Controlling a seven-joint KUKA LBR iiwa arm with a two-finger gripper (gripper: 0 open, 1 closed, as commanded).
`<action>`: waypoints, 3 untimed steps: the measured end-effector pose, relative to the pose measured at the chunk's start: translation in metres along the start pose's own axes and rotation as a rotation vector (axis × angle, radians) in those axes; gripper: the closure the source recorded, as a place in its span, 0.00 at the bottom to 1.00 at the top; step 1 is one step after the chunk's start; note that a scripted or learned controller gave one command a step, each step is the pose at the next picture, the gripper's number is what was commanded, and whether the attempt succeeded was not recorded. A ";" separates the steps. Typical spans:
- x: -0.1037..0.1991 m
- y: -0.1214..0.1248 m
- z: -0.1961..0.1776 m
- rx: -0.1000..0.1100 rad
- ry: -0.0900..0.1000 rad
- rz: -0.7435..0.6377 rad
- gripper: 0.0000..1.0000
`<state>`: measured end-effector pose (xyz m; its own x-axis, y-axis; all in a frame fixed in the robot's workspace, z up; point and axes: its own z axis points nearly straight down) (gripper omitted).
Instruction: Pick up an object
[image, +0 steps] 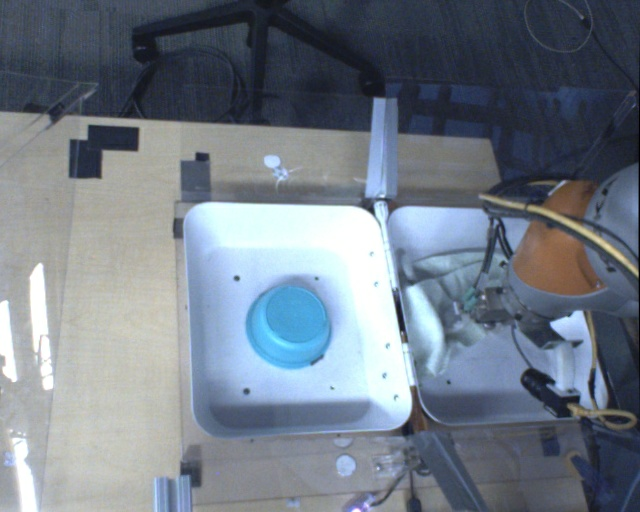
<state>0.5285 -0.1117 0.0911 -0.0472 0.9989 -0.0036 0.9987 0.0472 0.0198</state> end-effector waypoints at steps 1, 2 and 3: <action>-0.005 -0.003 -0.056 0.017 0.002 0.113 0.00; -0.029 0.088 0.003 0.004 0.000 0.049 0.00; -0.017 0.143 0.005 0.009 0.001 -0.050 0.00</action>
<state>0.6719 -0.1225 0.0891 -0.0973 0.9953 -0.0032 0.9952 0.0973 0.0104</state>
